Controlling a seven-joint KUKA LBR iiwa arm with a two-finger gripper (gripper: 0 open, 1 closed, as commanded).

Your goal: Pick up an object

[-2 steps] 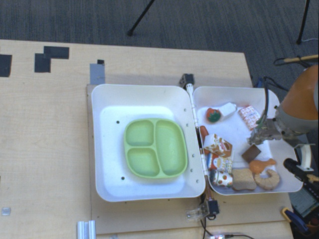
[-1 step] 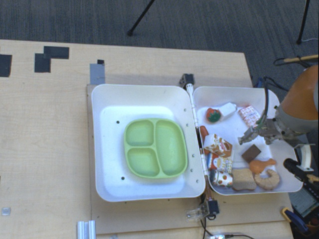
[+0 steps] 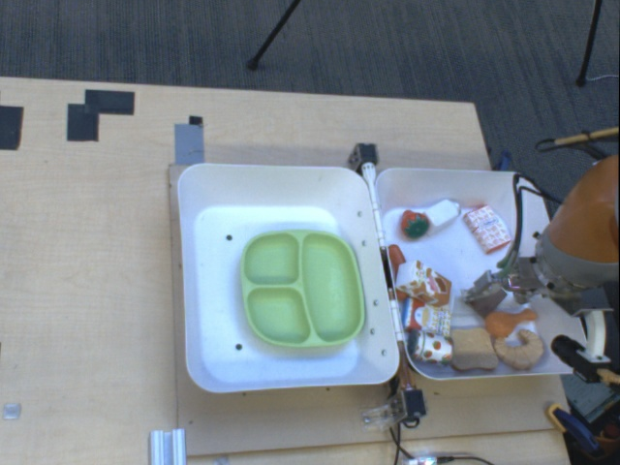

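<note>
My gripper (image 3: 492, 294) hangs low over the right side of the right bin (image 3: 455, 187), reaching in from the right under the orange wrist band (image 3: 591, 223). Just below its tip lie an orange toy piece (image 3: 504, 323), a tan ring-shaped pastry (image 3: 521, 350) and a brown bread-like block (image 3: 472, 351). To its left is a colourful snack packet (image 3: 424, 286), with a small printed box (image 3: 432, 345) below that. Farther back rest a red strawberry (image 3: 415, 224), a white piece (image 3: 442, 212) and a red-and-white packet (image 3: 486, 228).
The left bin (image 3: 208, 260) holds a green divided plate (image 3: 302, 289). A ridge with a black clamp (image 3: 364, 155) separates the bins. Dark tripod legs (image 3: 281, 17) stand on the carpet beyond the bench.
</note>
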